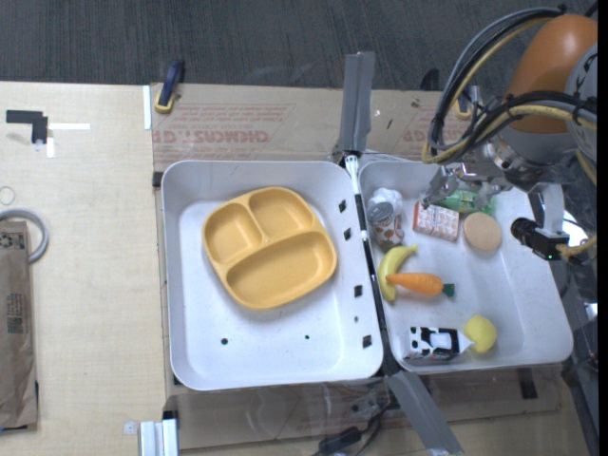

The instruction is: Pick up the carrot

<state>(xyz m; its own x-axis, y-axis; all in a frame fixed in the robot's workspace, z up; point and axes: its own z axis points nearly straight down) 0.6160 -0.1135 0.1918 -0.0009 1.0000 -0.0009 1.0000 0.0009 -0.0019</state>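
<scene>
two white bins are sitting side by side on the bench, and the carrot is lying in the right bin, near its left wall, orange with a green stub pointing away from that wall.

readable writing is scarce: behind the carrot, beyond both bins, a cardboard sheet is showing red print that is running upside down and is too faint to read. a red and white box behind the carrot is carrying print too small to make out, and so is the tin beside it.

a banana is touching the carrot on its left. in front of the carrot a black and white carton and a lemon are resting. behind and right of the carrot a tan round piece is lying next to a green packet.

the gripper is hanging over that green packet, well behind the carrot and apart from it; whether it is released or clenched cannot be told, as cables and the wrist are covering it.

left of the carrot, in the left bin, a yellow divided plate is sitting.
</scene>
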